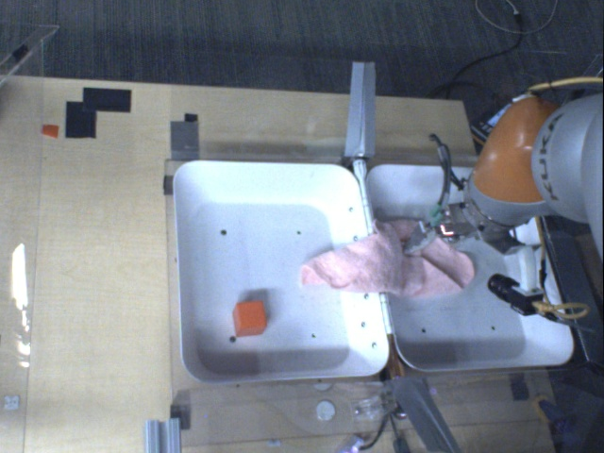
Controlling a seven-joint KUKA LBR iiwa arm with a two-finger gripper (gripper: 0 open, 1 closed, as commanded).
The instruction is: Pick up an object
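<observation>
Orange block point(250, 318): lower left of the frame, on the floor of the left bin point(198, 253), alone.
Pink cloth point(377, 264): centre of the frame, draped over the divider, one end in each bin.
Gripper point(420, 241): right of centre, above the right bin point(472, 347), down at the cloth's right half.
Fingers: hidden against the cloth; cannot tell if apart or together.
Worktop point(94, 281): pale wood, black patches upper left.

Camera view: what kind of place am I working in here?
Probably a robotics lab bench: two white bins on a wooden table, carpet with loose cables behind, and test items, a pink cloth and an orange block.
</observation>
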